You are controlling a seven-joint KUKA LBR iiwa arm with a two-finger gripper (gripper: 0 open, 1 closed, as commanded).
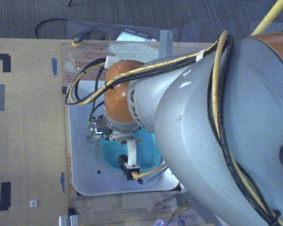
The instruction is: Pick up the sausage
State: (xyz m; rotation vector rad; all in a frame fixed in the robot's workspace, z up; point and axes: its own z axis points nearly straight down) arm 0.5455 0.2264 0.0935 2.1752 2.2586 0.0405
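My arm reaches across the white bin [82, 168] and covers most of it. The orange band and wrist hang over the bin's middle, and the gripper [96, 128] shows as a small metal part at the wrist's left edge, low over the bin floor. A teal bowl-shaped thing [111, 158] lies in the bin right under the wrist, partly covered by it. Whatever lies beneath the arm is hidden.
A small dark speck [98, 172] sits on the bin floor near the front. Bare wooden bench [28, 140] with black and blue tape marks stretches left of the bin. Clear plastic sheeting [92, 55] lies behind the bin.
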